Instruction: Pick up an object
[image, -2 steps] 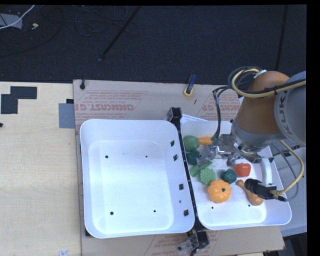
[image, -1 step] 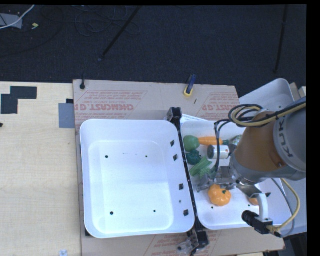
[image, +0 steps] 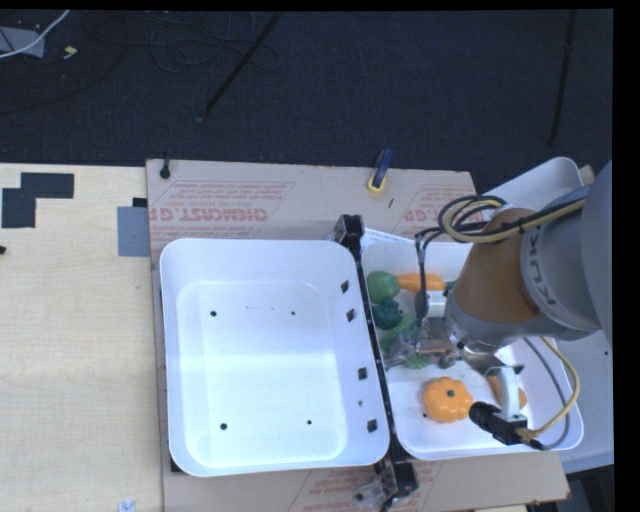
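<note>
Orange toy (image: 446, 399) seemingly near bin rim (image: 470, 452).

You see the arm (image: 520, 280) at right, reaching into the right bin (image: 560, 425) above an orange pumpkin-like toy (image: 446, 399) and green toys (image: 384, 298).

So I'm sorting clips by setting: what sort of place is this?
Likely a robotics lab's grasping test bench: a robot arm reaches over two white bins, toys such as an orange pumpkin lie in the right one, and cables trail on dark carpet.
</note>
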